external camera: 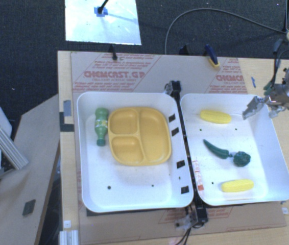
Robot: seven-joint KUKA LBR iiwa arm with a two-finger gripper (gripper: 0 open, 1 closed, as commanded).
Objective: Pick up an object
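- Where the grey arm reaches in from the right, its two-finger metal gripper (pixel 257 107) hangs over the far right part of the right-hand shallow white bin (pixel 274 137), tilted, with one pale finger jutting left and down toward the bin floor.
- Whether the pincer is apart or together I cannot tell; nothing shows between its tips.
- A yellow plastic corn cob (pixel 216 117) lies near the far edge of the right-hand bin, its long axis running left to right, almost parallel to that edge. It sits just left of the gripper, apart from it.
- A dark green plastic pepper-like vegetable with a bushy head (pixel 227 152) lies near the middle of the same bin, long axis on a diagonal: slim tail toward the far left, bushy head toward the near right.
- A second yellow plastic corn cob (pixel 237 186) lies near the near edge of that bin, long axis left to right, slightly tilted.
- In the left-hand shallow white bin (pixel 134 193), a yellow three-compartment plastic tray (pixel 139 136) lies flat in the far half.
- A small green plastic bottle (pixel 101 126) lies just beside the tray's left edge, long axis far to near, its cap toward the near edge.
- The two bins touch along a black clipped seam (pixel 181 137).
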